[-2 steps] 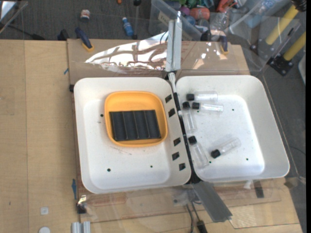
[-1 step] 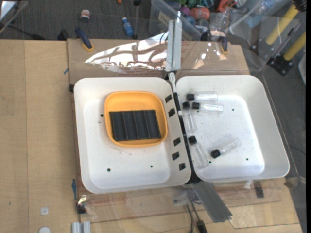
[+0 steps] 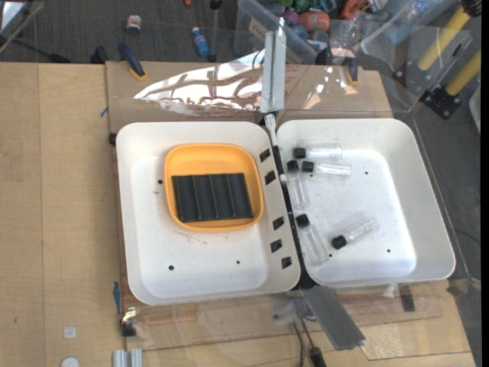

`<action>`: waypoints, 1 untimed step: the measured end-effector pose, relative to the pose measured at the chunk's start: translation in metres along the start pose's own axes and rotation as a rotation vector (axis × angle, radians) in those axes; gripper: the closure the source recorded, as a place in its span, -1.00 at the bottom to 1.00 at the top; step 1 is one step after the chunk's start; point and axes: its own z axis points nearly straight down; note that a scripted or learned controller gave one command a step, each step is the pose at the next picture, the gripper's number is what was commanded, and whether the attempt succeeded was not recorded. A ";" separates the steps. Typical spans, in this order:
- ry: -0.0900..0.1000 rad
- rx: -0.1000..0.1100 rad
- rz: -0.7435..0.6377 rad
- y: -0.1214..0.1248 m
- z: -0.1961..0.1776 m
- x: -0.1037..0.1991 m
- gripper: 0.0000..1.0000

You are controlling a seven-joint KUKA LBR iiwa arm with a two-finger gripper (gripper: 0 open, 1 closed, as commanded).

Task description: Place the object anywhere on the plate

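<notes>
Vials (image 3: 353,233) loose in right bin (image 3: 397,140)

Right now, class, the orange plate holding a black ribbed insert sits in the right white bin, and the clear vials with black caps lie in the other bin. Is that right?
Not quite. The camera view shows the orange plate with its black ribbed insert in the left white bin; the clear vials with black caps lie in the right white bin.

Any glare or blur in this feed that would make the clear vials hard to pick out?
Camera view: strong glare on the crinkled clear sheet behind the bins. The clear plastic vials with black caps blend into the white right bin; caps mark them best. The yellow plate holding a black ridged insert reads sharply. Lighting even, shadows soft.
</notes>
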 end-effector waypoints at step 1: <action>0.001 -0.001 -0.036 -0.001 0.000 0.000 1.00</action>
